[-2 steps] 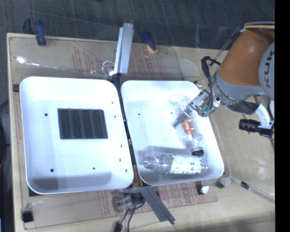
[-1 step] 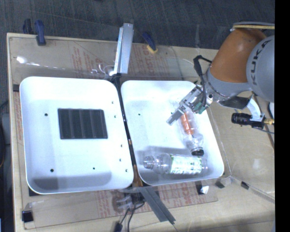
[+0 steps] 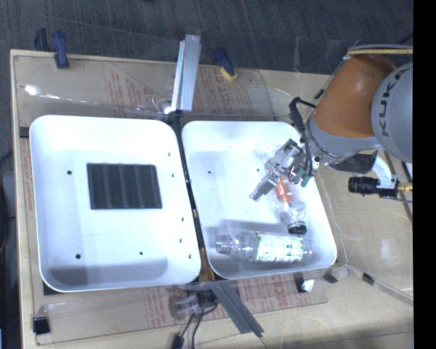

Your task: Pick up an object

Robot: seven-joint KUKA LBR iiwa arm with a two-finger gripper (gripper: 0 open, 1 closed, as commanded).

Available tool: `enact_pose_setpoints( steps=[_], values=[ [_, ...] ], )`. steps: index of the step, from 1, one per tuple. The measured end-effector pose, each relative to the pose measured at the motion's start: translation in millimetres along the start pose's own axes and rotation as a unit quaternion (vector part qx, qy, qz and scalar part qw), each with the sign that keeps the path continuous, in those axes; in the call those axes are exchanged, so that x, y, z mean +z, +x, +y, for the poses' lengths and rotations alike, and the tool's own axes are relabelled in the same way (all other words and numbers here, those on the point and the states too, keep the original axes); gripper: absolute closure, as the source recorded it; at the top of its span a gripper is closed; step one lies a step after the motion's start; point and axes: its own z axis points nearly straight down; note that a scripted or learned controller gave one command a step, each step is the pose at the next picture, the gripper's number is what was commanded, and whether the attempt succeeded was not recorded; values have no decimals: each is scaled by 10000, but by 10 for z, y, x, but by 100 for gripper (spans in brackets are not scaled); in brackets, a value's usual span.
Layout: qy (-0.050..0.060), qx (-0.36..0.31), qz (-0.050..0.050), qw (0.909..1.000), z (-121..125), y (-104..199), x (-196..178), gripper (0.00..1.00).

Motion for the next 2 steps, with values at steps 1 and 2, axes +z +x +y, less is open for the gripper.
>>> enact_pose_setpoints(
  steps=[1, 2],
  values=[
    [-7, -321, -23, 9995, 272, -365, 68, 0],
    [-2, 349, -4, 9994, -94, 65, 372, 0]
  ],
)
